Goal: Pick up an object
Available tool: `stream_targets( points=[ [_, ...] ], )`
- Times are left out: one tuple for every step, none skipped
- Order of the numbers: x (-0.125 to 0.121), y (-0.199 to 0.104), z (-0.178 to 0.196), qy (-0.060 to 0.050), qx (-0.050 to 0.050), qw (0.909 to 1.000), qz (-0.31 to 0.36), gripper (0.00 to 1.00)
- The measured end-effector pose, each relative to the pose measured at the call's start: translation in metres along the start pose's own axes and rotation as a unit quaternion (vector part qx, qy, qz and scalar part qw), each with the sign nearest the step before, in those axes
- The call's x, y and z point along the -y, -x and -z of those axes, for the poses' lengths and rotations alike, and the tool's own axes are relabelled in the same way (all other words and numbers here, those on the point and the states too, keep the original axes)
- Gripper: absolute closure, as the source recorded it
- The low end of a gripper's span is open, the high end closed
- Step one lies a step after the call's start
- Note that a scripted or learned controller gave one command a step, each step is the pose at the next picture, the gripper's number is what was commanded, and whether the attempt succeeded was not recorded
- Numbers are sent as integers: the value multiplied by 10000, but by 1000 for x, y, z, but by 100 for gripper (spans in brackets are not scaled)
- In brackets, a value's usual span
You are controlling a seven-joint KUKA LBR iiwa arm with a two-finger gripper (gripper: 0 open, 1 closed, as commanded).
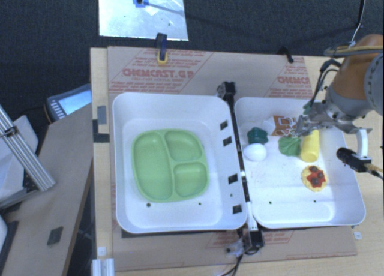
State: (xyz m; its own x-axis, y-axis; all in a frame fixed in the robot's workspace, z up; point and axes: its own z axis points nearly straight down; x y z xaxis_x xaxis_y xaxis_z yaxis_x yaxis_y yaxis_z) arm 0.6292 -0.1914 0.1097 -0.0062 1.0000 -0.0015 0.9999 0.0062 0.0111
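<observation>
Lowering the tool [302, 126], whose opening cannot be judged here, calls for centring over the yellow toy [310, 146], clear of the green toy [290, 145] alongside.

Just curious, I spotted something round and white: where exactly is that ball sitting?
The white ball lies in the right bin, near its left wall, just below the dark green toy.

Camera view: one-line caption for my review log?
Gripper low over the right bin by a yellow toy; green tray in left bin.
</observation>
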Motion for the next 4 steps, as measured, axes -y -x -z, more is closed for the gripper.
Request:
stream_targets(
  points=[
    [-2,2,44,-24,1,10000,-11,100],
    [-5,5,89,-21,4,10000,-5,100],
    [-11,8,153,-10,8,10000,-1,100],
    [-13,8,191,-30,0,10000,0,100]
  ],
)
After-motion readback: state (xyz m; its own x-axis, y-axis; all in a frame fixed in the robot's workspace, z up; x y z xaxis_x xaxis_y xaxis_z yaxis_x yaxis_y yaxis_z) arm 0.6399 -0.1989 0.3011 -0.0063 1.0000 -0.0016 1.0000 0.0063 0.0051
